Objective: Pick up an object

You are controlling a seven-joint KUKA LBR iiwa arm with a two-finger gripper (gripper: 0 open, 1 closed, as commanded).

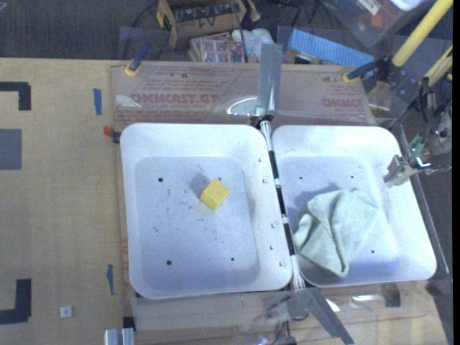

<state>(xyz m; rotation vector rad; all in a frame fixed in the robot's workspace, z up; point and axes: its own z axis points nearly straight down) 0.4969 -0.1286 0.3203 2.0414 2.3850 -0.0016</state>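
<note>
Camera view from above takes in both of the white bins side by side, and my gripper (399,169) sits at the far right rim of the right bin (338,139), small and partly blurred against the bench edge; I cannot tell how wide it stands. One yellow block (215,195) lies in the left bin (144,149), a little above the middle of its floor, well apart from me, across the divider between the bins. It is a small cube-like piece with flat faces and crisp edges, resting slightly turned. One pale green cloth (335,228) lies crumpled in the right bin, soft and folded over itself, toward the lower middle, nearer to me than the block but not touching me. Both bins are shallow, smooth plastic with rounded corners and small dark holes in their floors.
</note>
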